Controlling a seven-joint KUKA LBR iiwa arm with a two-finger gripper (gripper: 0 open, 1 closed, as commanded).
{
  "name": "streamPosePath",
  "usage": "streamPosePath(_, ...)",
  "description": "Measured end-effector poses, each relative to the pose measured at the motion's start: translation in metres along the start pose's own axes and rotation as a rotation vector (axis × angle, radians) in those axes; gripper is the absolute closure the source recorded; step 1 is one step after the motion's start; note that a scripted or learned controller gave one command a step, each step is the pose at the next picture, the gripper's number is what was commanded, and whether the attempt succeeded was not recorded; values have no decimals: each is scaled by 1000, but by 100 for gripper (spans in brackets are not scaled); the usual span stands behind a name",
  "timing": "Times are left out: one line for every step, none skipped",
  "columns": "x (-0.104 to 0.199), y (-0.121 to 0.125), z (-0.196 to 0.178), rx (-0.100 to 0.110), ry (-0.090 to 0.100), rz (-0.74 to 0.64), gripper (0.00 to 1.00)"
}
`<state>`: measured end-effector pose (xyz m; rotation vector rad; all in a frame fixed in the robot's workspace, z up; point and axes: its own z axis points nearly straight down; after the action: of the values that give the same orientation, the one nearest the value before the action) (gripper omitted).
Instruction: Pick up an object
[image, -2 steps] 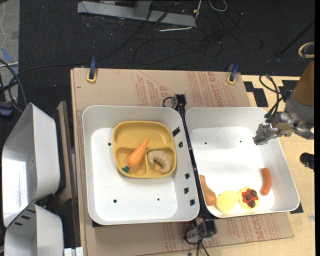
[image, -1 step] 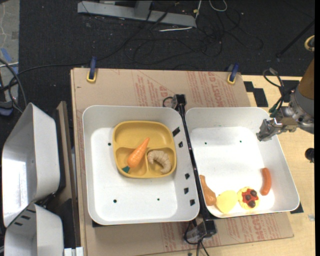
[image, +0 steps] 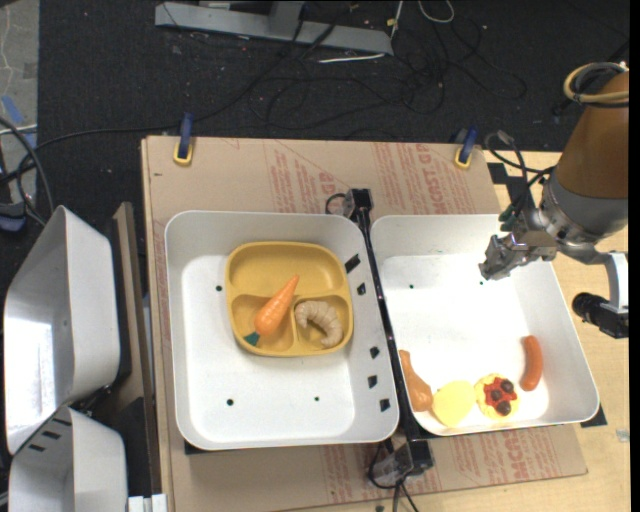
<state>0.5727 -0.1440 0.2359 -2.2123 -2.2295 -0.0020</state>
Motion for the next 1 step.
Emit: streamPosePath(56,-16,3,2,1,0,100)
